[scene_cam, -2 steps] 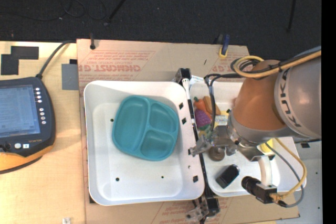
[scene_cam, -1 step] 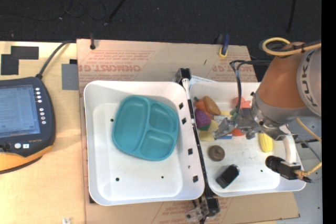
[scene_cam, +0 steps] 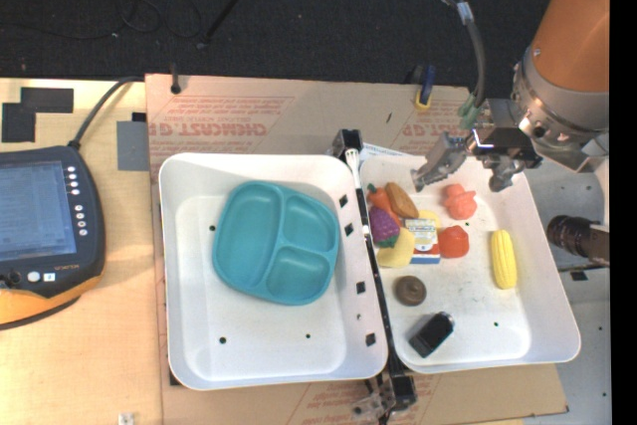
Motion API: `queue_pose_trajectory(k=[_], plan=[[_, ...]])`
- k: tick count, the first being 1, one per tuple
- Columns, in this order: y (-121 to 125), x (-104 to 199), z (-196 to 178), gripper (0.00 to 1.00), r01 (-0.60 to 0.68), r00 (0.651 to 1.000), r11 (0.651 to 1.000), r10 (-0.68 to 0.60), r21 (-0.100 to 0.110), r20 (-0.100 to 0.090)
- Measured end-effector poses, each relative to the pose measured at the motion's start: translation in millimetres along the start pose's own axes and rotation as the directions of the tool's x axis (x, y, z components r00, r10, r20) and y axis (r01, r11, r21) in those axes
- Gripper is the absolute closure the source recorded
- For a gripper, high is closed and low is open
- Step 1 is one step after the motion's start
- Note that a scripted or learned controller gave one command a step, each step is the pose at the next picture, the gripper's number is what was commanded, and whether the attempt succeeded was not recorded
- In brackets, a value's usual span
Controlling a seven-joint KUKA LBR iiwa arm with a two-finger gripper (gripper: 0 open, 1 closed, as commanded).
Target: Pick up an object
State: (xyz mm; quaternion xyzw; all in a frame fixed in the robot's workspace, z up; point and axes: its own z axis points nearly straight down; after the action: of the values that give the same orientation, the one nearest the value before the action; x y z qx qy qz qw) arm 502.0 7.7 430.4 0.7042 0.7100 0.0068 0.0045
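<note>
We'd grab the pink toy (scene_cam: 460,202) near the right bin's (scene_cam: 542,314) back edge: light, rounded, probably slippery; gripper (scene_cam: 466,172) spread, holding nothing.

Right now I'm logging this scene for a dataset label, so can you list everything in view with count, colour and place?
plate: 1, teal, three compartments, left bin
left bin: 1, white, bench left
right bin: 1, white, bench right
corn: 1, yellow, right side of right bin
pink toy: 1, pink, upper right bin
red toy: 1, red, below the pink toy
carton: 1, white with red and blue print, middle of right bin
purple toy: 1, purple, left side of right bin
bread roll: 1, brown, upper left of right bin
brown disc: 1, brown, lower right bin
black block: 1, black, bottom of right bin
pendant: 1, black with screen, far left
arm: 1, orange band, upper right
gripper: 1, grey, above upper right bin
</note>
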Motion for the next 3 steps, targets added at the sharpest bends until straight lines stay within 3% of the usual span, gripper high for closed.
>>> queue_pose_trajectory(k=[1, 2, 3], plan=[[0, -1, 0, 1.0, -0.001, 1.0, 1.0, 0.001, 0.02, 0.005], [-30, 48, 130, 1.0, -0.004, 1.0, 0.999, 0.004, 0.033, 0.004], [6, -19, 190, 1.0, -0.013, 1.0, 1.0, 0.013, 0.023, 0.005]])
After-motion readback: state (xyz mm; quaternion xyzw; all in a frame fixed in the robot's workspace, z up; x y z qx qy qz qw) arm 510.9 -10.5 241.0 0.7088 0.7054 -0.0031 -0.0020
